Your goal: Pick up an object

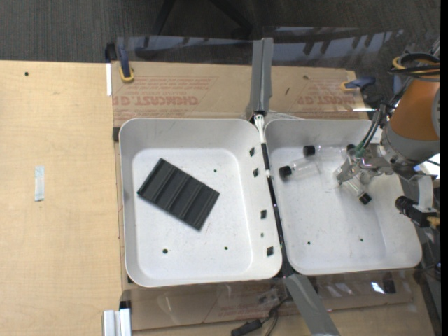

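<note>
- nothing looks picked up yet, so the whole grab is left to do.
- the gripper point(353, 176) sits low in the right bin point(336, 254).
- i cannot tell if its jaws are apart or together, or if they touch anything.
- a clear tube with black caps point(297, 163) lies just left of the jaws.
- a small black piece point(365, 199) lies just below them.
- a flat dark ribbed block point(178, 193) lies far left, in the left bin point(189, 268).
</note>
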Controlling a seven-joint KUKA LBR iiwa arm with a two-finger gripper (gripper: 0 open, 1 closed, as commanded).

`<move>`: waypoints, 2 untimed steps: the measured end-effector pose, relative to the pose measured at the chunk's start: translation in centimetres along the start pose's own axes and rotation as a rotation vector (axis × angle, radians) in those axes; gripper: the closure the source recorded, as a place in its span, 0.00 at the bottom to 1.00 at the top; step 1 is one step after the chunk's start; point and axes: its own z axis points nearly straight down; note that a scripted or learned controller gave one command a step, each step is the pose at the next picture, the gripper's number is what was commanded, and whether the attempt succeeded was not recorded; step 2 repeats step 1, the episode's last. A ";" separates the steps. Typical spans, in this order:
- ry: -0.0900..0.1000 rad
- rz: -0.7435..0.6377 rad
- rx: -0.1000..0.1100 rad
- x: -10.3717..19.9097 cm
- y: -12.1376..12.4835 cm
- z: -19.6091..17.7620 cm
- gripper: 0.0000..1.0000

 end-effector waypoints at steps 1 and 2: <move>-0.004 -0.057 0.001 5.1 1.6 -10.5 1.00; -0.004 -0.057 0.001 5.1 1.6 -10.5 1.00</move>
